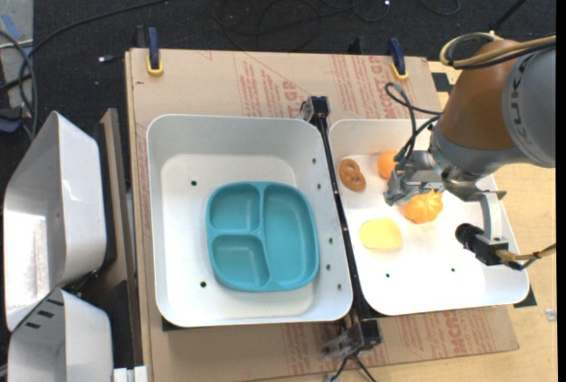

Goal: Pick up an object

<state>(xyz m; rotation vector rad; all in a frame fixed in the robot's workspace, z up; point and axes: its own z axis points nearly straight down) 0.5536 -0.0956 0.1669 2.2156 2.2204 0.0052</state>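
Overhead, the camera view looks down at a slant on a brown bench (pixel 265 75) bearing two shallow white bins side by side. The left bin (pixel 177 194) holds a teal plate (pixel 263 236) with three compartments, lying flat near the middle of its floor, a little toward the near edge.

The right bin (pixel 442 283) holds four small things, all in its far half and toward its left edge. A brown pretzel (pixel 351 175) lies closest to the left edge. Just to its right, and apart from it, sits a small orange ball (pixel 386 164). A pale yellow piece (pixel 380 234) lies nearer the camera, about halfway down the left side. A larger orange piece (pixel 423 209) rests nearer the bin's middle.

The grey arm (pixel 495 119), with its orange band, reaches in over the right bin's far right corner. The gripper (pixel 400 187) is low inside that bin, between the small orange ball and the larger orange piece, and just beside the latter's left side. Whether the gripper is open or closed cannot be told from this angle, nor whether it touches either orange thing.

Two clamps (pixel 154 53) grip the bench's far edge.
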